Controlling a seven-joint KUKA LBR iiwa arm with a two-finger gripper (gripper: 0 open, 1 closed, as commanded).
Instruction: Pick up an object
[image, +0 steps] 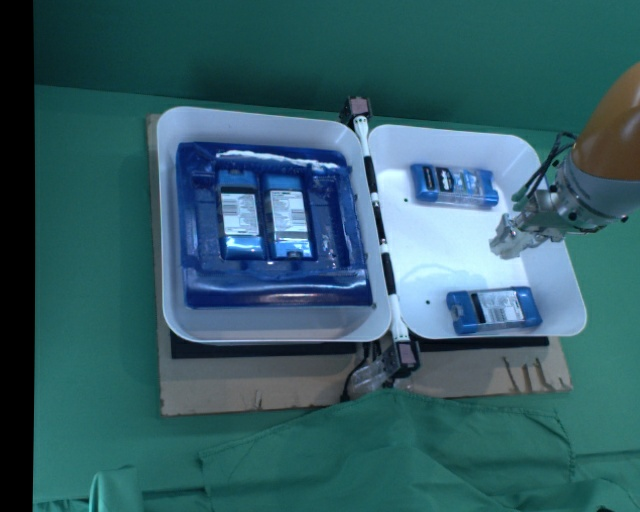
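Two small blue packs lie in the right bin (440, 250): one pack (453, 185) near the back, another pack with a white label (494, 309) near the front right. My gripper (508, 240) hangs over the right side of that bin, between the two packs and touching neither. Nothing shows between its fingers. The left bin (200, 135) holds a large blue tray (270, 230) with two labelled packs (264, 218) seated side by side in it.
A white rod with black ends (378, 230) runs along the divide between the bins. Both bins sit on brown cardboard (250, 385) over green cloth, which bunches up at the front (400, 450).
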